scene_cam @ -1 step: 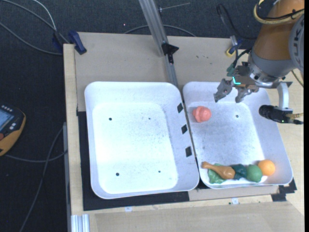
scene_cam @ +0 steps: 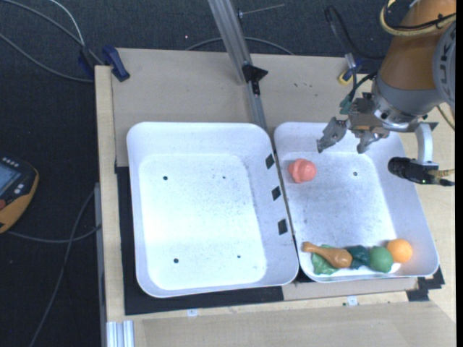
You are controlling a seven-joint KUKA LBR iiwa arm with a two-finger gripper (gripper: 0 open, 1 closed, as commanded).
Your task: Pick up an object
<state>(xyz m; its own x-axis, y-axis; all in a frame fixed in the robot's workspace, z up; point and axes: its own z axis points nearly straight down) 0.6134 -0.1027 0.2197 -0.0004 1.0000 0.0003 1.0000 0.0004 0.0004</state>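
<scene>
The two-finger gripper [scene_cam: 343, 144] hangs spread open and holding nothing over the right white bin [scene_cam: 405, 194] (far end). The small pink rounded lump [scene_cam: 303, 170] lies near, at about 8 o'clock from it, with no clear long axis.

Wooden bench [scene_cam: 181, 85], blue clamp [scene_cam: 116, 62], metal pole [scene_cam: 231, 35], cables [scene_cam: 43, 20], handheld pendant [scene_cam: 14, 186] at left
</scene>
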